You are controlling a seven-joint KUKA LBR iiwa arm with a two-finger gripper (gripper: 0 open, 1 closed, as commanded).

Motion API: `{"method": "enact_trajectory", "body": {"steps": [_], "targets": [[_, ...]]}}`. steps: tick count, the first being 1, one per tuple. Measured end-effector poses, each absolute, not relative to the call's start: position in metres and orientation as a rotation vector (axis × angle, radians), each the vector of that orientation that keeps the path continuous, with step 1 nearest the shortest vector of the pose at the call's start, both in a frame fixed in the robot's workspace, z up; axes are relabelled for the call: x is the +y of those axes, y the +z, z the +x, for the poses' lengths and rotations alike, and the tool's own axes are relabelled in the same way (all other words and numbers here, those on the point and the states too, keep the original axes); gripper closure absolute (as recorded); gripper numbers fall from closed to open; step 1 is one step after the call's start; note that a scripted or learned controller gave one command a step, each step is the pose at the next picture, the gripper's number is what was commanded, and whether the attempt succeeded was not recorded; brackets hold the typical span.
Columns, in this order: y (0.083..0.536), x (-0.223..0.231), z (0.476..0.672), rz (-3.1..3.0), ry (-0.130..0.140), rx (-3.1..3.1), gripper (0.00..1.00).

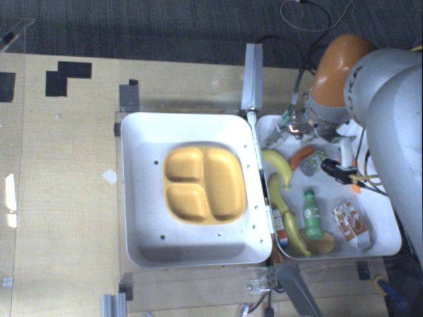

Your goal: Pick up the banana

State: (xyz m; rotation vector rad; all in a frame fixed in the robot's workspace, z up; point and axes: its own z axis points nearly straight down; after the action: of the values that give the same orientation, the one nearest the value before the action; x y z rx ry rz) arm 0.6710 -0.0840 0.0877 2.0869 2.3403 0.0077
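Observation:
Three yellow bananas lie along the left side of the right bin: one curved banana at the top, a second banana below it, and a third banana near the front. The grey arm with its orange band comes in from the upper right. Its gripper hangs over the right bin's back left corner, just above and to the right of the top banana. Nothing shows between it and the bananas, and its tip is small and blurred.
The right bin also holds a green bottle, a small printed carton, an orange-red item, a grey can and a brown item. The left bin holds a yellow divided tray. Cables trail by the arm.

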Motion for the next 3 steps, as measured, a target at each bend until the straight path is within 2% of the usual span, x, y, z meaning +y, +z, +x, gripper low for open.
{"method": "enact_trajectory", "body": {"steps": [1, 2, 3], "targets": [[0.102, -0.082, 0.674, 2.077, 0.018, 2.340, 1.00], [0.102, -0.082, 0.674, 2.076, 0.017, 2.340, 0.00], [0.088, -0.087, 0.671, 2.047, 0.007, 2.375, 0.00]]}}
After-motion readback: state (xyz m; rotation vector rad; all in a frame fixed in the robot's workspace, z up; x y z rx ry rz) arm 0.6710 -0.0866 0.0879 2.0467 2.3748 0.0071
